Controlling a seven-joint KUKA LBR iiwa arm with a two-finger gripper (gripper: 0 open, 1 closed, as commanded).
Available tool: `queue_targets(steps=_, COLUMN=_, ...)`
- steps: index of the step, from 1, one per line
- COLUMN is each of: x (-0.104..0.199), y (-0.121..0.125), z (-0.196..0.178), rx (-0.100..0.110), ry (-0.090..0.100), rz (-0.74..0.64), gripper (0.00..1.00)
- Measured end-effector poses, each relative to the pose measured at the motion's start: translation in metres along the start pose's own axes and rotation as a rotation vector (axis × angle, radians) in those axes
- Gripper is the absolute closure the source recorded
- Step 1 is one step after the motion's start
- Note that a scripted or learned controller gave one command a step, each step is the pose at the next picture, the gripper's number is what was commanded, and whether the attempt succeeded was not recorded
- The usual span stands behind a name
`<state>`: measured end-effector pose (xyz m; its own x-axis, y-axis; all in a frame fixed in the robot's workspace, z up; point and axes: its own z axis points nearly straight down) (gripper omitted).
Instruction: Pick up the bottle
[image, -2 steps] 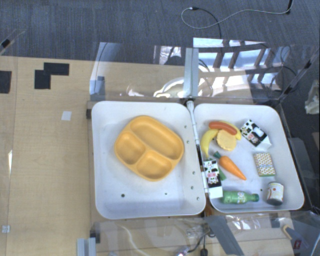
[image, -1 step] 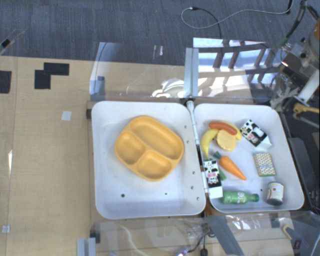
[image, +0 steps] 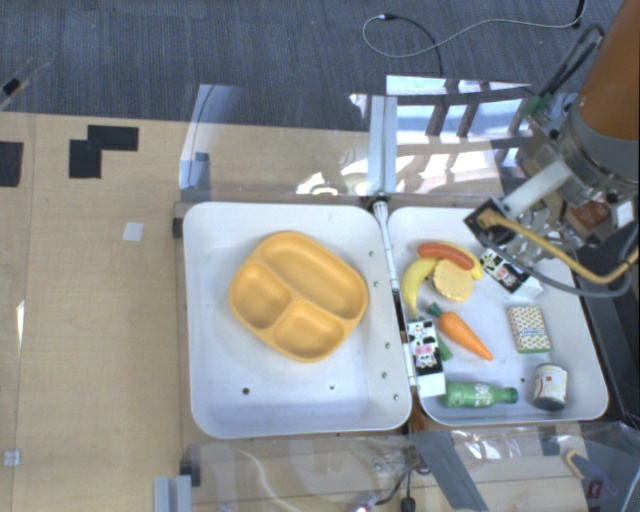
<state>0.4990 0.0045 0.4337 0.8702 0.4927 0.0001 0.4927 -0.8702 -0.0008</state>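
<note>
The arm (image: 600, 110) is built of grey metal, with a broad orange band (image: 612, 70) wrapping its rounded body above the wrist. Below the band the wrist (image: 585, 165) narrows into a pale grey housing with flat faces and darker seams. A light grey bar (image: 535, 190) runs out from it to a black block (image: 490, 225) edged in yellow. A yellow tube (image: 560, 252) curves along beside a dark grey cable (image: 600, 290) that loops beneath the wrist. Thin dark cables (image: 565, 65) run up beside the orange band. A small reddish-brown part (image: 592, 213) sits among the grey fittings.
</note>
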Motion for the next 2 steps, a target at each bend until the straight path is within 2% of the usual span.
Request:
queue_targets(steps=1, x=0.047, y=-0.107, z=-0.001, rx=0.0, ry=0.002, rz=0.311, gripper=1.0)
queue_targets(steps=2, x=0.142, y=-0.141, z=-0.001, rx=-0.001, ry=0.002, rz=0.314, gripper=1.0)
